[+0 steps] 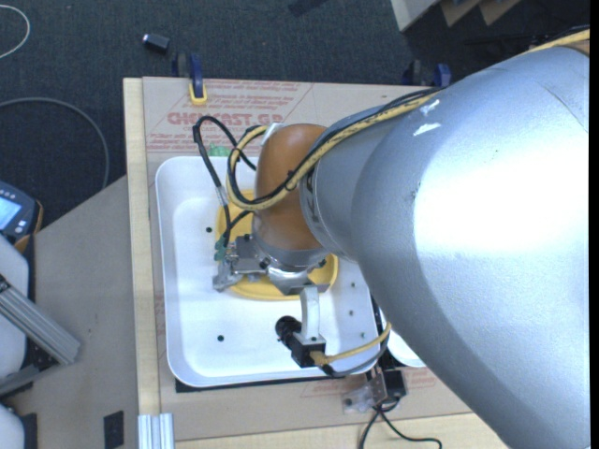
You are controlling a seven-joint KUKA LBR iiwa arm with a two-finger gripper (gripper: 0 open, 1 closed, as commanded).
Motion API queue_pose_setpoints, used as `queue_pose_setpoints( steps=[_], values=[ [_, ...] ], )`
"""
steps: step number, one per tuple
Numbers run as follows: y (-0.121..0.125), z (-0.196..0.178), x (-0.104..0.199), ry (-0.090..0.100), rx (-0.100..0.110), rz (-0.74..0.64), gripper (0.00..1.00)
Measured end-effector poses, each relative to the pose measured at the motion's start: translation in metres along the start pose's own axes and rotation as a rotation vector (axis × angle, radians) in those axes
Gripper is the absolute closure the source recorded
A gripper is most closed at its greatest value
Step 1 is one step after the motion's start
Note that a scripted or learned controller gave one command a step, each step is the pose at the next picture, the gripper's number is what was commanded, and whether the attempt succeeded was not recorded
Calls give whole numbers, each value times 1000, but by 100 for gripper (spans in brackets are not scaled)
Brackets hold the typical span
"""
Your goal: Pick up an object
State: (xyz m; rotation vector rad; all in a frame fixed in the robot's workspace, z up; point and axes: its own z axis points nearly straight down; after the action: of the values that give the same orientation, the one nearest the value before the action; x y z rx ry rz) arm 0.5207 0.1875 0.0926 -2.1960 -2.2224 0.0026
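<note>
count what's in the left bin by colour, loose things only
yellow: 1, a flat disc mostly hidden under the end effector
other colours: 0 that can be seen
total: 1 in the bin; the arm covers much of it, so more could lie beneath

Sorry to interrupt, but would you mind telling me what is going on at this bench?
The arm has reached down into the left bin, trying to pick something up. Its gripper sits low over a yellow object, which is mostly hidden beneath the wrist. I cannot tell whether anything has been grasped.
</note>
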Motion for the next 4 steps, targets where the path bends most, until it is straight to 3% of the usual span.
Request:
queue_pose_setpoints(
  steps=[1,2,3,4],
  values=[
    [-5,-9,17,25,15,-16,100],
    [-36,4,38,-10,-37,10,100],
    [-17,-146,39,-4,-28,11,100],
    [30,-322,40,-4,-32,10,100]
  ],
)
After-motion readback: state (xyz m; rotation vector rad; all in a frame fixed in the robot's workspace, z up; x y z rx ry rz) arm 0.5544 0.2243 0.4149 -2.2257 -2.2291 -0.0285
